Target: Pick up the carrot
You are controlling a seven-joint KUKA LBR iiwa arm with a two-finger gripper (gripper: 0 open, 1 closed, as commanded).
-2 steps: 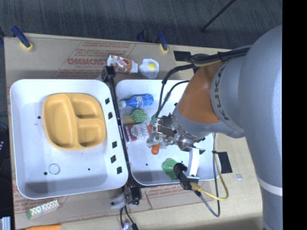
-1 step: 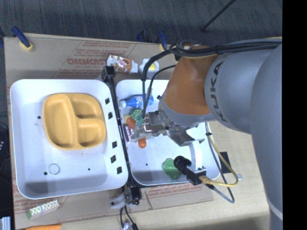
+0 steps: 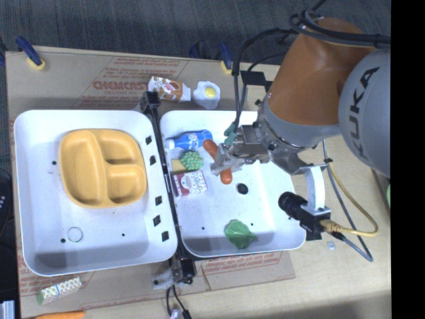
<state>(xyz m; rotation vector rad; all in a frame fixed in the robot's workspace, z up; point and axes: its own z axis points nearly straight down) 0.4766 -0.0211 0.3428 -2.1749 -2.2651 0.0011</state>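
The carrot [image 3: 226,176] is a slim orange piece lying slantwise on the floor of the right bin [image 3: 265,238], near its middle. Its upper end shows beside a blue and white packet, and its lower end pokes out below the gripper. My gripper [image 3: 223,162] hangs directly over the carrot's middle and hides that part. The grey arm with its orange band reaches in from the right, covering the bin's upper right corner.
The right bin also holds a blue-white packet [image 3: 189,140], a green knobbly item [image 3: 191,159], a red-white packet [image 3: 192,183] and a green leafy piece [image 3: 239,233]. A yellow divided plate [image 3: 103,166] lies in the left bin [image 3: 40,244]. A small carton [image 3: 166,88] and a yellow-white item [image 3: 207,93] sit behind the bins.
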